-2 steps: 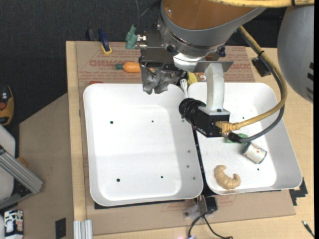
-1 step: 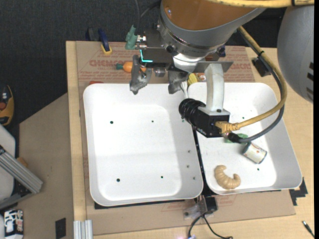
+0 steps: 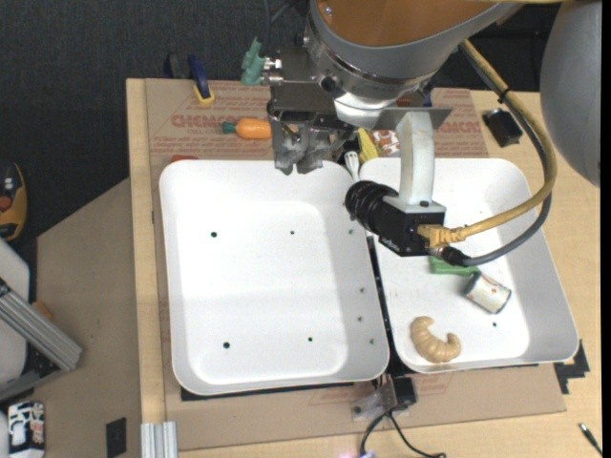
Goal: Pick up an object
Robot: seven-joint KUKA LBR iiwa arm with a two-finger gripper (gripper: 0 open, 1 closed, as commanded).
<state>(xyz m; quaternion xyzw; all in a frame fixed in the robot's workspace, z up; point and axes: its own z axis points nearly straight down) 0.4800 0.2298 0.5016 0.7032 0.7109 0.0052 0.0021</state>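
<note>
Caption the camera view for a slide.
KUKA arm reaches over two white bins; a croissant toy, white cylinder and green piece lie in the right one.
</note>
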